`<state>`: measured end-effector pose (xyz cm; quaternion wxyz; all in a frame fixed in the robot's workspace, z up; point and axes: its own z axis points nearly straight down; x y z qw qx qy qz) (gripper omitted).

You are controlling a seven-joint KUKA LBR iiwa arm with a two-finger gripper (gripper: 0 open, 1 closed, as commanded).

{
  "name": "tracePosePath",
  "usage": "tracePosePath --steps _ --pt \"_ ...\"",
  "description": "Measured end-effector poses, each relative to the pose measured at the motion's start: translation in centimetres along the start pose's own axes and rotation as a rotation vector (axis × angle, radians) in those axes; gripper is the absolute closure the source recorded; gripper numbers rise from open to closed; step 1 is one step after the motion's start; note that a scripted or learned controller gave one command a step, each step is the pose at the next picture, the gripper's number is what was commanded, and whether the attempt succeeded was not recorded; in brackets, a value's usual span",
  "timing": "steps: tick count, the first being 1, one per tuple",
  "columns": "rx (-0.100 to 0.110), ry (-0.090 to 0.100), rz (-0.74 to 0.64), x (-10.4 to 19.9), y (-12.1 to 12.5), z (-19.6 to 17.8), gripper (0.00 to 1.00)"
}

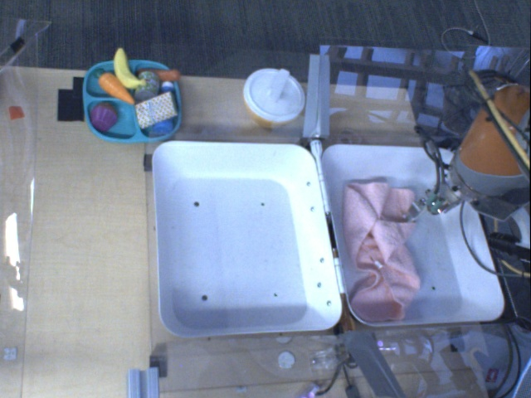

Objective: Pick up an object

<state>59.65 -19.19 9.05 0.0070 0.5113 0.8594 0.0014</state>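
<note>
The pink towel point(381, 251) lies crumpled in the right bin point(469, 305), its long axis running from far edge to near edge. The hand point(421, 208) pinches the towel's far right edge.

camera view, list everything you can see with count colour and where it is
bins: 2, white, side by side on the bench
cloth: 1, pink, crumpled in the right bin
divided tray: 1, blue, on the bench beyond the left bin's far left corner
toy banana: 1, yellow, in the tray
toy carrot: 1, orange, in the tray
purple toy: 1, purple, in the tray's near left compartment
lidded cup: 1, white lid, on the bench beyond the left bin's far right corner
black block: 1, black, left of the tray
bench: 1, light wood, under everything
arm: 1, grey with an orange band, reaching in from the right
gripper: 1, metallic, over the right bin at the cloth's right edge
</note>
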Motion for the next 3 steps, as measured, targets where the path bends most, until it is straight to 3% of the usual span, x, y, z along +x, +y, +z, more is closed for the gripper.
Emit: tracePosePath --steps 1,2,3 --pt "0.000 0.002 0.000 0.1 0.0 0.1 0.00" --pt "-0.001 0.004 -0.014 3.7 5.2 0.2 0.00" --pt "0.012 0.004 -0.009 5.1 10.2 0.3 0.00"
